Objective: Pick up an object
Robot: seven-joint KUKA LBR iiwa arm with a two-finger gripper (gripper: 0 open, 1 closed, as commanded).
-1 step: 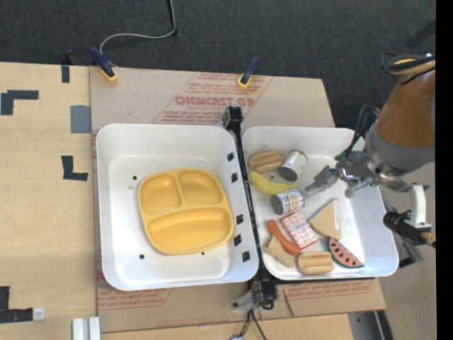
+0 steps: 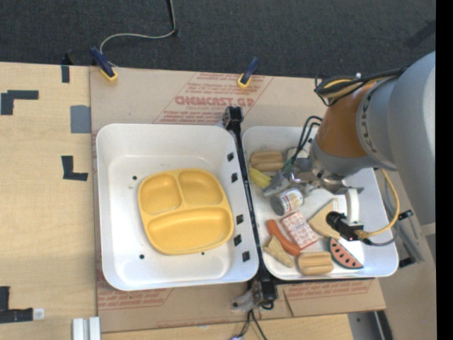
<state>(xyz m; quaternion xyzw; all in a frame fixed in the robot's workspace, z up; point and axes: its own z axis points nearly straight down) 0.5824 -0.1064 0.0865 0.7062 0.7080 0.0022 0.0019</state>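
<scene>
Here the arm [image 2: 354, 129] hangs over the crowded right bin [image 2: 379, 264].

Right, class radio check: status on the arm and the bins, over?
Gripper down in right white bin, over small tin can. Grasp unconfirmed. Toy food crowds it. Yellow divided plate in left bin.

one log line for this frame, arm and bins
arm: over right bin | left bin: yellow plate | grasp: unconfirmed
</scene>
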